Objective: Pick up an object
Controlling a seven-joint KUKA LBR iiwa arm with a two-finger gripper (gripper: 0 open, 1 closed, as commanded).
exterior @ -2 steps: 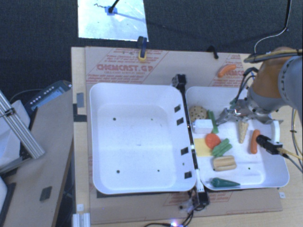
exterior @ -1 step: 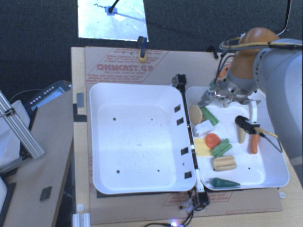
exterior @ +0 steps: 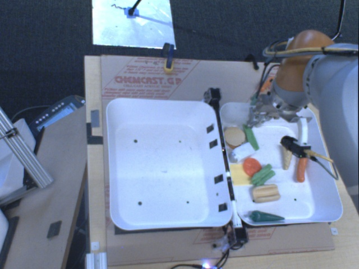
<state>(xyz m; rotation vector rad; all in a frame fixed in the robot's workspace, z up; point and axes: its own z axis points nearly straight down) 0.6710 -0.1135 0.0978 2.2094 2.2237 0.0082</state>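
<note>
The gripper (exterior: 257, 116) hovers over the right bin's (exterior: 328, 206) twelve o'clock corner; finger state can't be judged. Below, the green stick (exterior: 251, 138) looks light and stiff. Best pinched mid-length.

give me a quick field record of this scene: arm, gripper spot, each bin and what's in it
arm: grey KUKA arm, reaching in from the view's right
gripper: gripper low over the far end of the right bin, beside a green stick-shaped toy
left bin: left bin, white
right bin contents: red tomato toy, bread roll toy, carrot toy, dark green pepper toy, tan round toy
held: nothing seen between fingers
</note>
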